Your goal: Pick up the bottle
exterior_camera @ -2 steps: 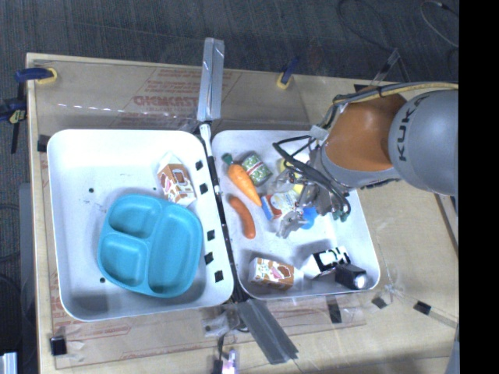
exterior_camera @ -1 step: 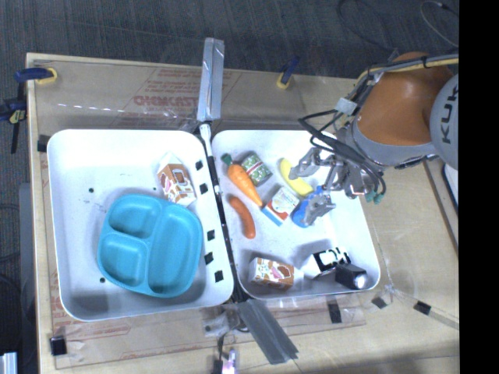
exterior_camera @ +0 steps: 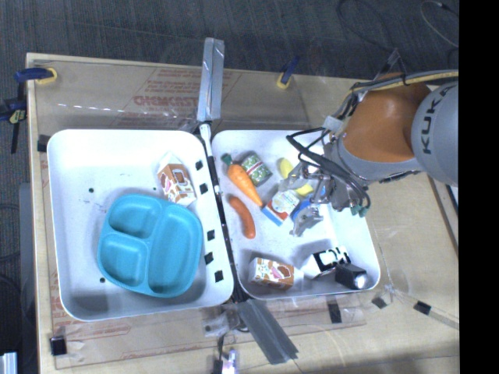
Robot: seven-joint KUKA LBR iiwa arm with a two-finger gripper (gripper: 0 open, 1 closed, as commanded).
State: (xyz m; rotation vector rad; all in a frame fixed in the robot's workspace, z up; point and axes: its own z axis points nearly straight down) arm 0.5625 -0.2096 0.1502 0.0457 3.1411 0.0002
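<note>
While I hover over the right bin [exterior_camera: 355, 244], my gripper [exterior_camera: 306, 218] hangs in the middle right of the frame, just below a small white pot [exterior_camera: 284, 202] with a blue base, and I cannot tell how it is set, since cables and the wrist crowd it. Nothing I can see is held, so I judge this to be the approach step, with the grasp not yet made.

My target, the bottle [exterior_camera: 337, 266], lies on its side in the lower right corner of that bin, well below my gripper and close to the bin's wall. It looks white with a black label band toward one end and a dark cap or neck pointing to the lower right; the far end is shadowed and hard to read.

Next, I think I must move toward the lower right of the frame, turn to straddle the bottle across its short width, and descend without striking the wall or the carton [exterior_camera: 271, 271] lying to its left.
</note>
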